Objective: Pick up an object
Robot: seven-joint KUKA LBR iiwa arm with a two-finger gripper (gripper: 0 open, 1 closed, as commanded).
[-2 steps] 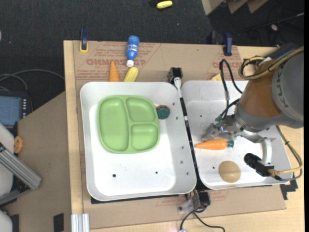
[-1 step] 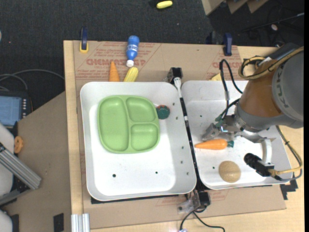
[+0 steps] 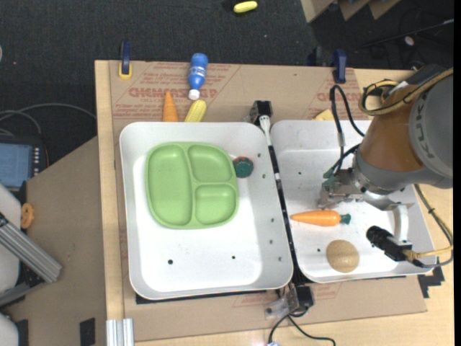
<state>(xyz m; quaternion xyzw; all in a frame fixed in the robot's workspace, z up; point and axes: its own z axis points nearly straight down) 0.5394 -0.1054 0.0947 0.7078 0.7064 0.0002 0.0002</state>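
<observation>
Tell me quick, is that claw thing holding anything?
Gripper: cannot be told; it sits just above the orange toy carrot in the right white bin.

right bin (image 3: 310, 139): we see open floor at back | carrot (image 3: 315, 219), potato (image 3: 343, 256) crowd front | arm (image 3: 403, 139) overhangs right

red print on the cardboard sheet (image 3: 238, 85) (too blurred to read); nothing else legible
</observation>
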